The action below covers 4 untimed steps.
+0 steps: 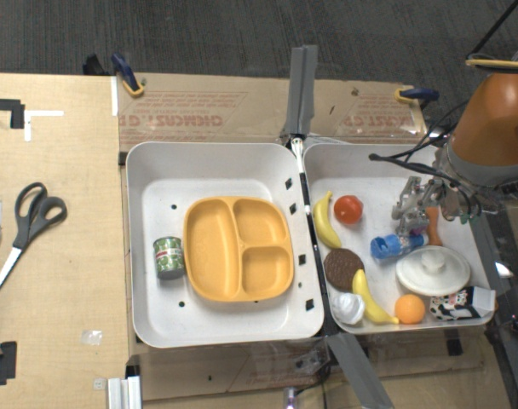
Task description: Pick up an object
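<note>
Right bin (387, 162), front row: white cup (348, 309), banana (371, 301), orange (410, 308). Blue bottle (392, 245) behind them, just under end effector (412, 207); grip state untellable. Bottle judged light, stiff, slick, prone to roll; grasp across mid-body.

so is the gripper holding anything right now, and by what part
It cannot be told. The gripper hangs in the right bin just above the blue object, with nothing visibly between its fingertips.
</note>
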Each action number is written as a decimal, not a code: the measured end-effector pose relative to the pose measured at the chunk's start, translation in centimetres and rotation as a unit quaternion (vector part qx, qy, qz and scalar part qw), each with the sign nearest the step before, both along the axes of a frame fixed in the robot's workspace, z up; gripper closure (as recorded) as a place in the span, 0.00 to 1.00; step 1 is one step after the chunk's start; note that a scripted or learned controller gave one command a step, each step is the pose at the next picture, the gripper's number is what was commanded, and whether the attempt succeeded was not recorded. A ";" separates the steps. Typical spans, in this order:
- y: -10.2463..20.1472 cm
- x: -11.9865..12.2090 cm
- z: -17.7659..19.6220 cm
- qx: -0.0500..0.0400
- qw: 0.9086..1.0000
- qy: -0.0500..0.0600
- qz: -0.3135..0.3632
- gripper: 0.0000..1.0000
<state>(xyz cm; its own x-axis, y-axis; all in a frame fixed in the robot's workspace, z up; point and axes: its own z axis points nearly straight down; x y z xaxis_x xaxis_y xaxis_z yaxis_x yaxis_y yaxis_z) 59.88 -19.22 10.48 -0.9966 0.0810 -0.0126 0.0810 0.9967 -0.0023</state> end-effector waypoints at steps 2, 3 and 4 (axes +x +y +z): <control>-1.1 0.3 -0.9 0.002 1.000 0.000 -0.025 0.00; -0.5 -1.2 -1.0 0.003 0.995 0.001 -0.102 0.00; 0.5 -1.3 -1.2 0.003 0.981 0.004 -0.194 0.00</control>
<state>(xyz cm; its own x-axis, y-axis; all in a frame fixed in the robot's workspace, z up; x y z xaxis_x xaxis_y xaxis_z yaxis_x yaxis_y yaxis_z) 58.54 -18.69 9.31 -0.8910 0.4540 -0.0037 0.4540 0.8910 0.0013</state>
